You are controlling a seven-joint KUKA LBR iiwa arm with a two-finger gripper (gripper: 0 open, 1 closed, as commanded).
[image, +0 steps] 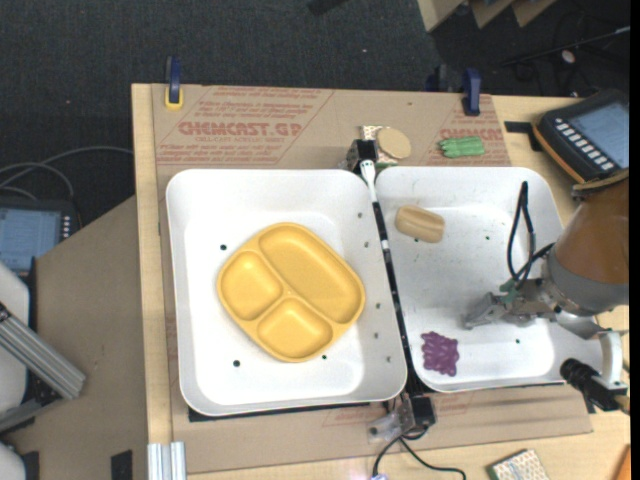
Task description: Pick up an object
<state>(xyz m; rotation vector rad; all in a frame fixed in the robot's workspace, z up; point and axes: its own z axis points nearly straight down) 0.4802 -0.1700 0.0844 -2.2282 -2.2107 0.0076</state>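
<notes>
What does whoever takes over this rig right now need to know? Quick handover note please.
Pincer: low in the right bin, nothing between its fingers; open or shut can't be told.
Right bin: tan bread-like piece near the top left, purple grape bunch at the bottom left, just below-left of the pincer.
Left bin: yellow divided plate.
Green item lies on the board behind the bins.
Done: nothing lifted.
Left: grasp and lift an object; grapes look nearest.
</notes>
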